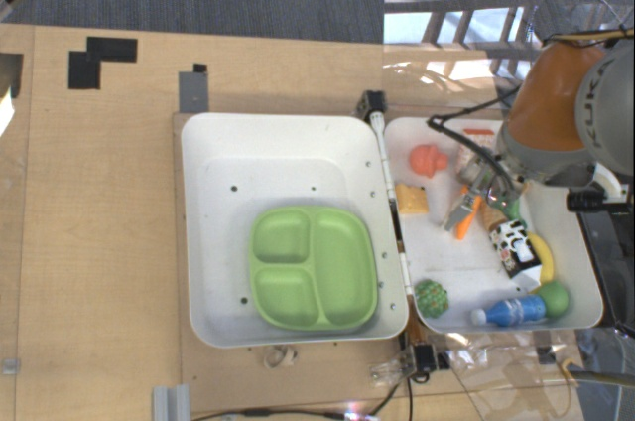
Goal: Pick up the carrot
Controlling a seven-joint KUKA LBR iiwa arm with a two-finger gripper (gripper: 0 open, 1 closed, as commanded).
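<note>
While the gripper (466,203) has its fingers clamped on the small orange carrot (463,219), tilted just above the right bin (446,255), the left bin (218,161) beside it holds a green divided plate (313,267).

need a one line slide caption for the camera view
KUKA arm's gripper at the carrot in the right bin among small objects; a green divided plate sits in the left bin.
</note>
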